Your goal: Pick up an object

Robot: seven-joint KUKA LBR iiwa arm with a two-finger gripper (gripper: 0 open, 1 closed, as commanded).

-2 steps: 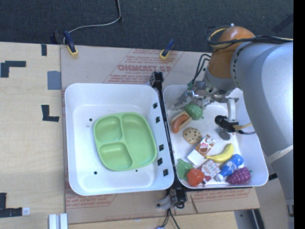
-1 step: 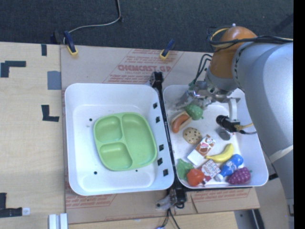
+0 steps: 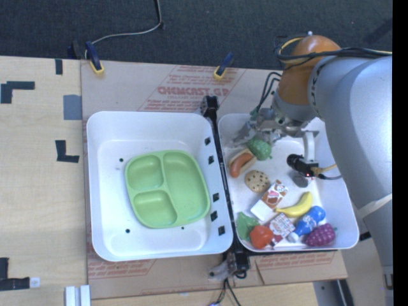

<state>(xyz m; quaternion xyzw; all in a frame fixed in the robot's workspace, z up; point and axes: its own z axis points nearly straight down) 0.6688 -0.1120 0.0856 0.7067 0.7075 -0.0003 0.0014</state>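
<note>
Gripper [image 3: 260, 134] sat low in the right bin [image 3: 344, 199]; whether it was open or closed could not be told. A green toy [image 3: 260, 149] lay directly under it, sausage [image 3: 241, 163] just beside. Nothing visibly lifted; grasp and raise remained.

Two white bins [image 3: 102, 171], one green tray [image 3: 167, 189], about ten toy foods [image 3: 280, 203].
</note>
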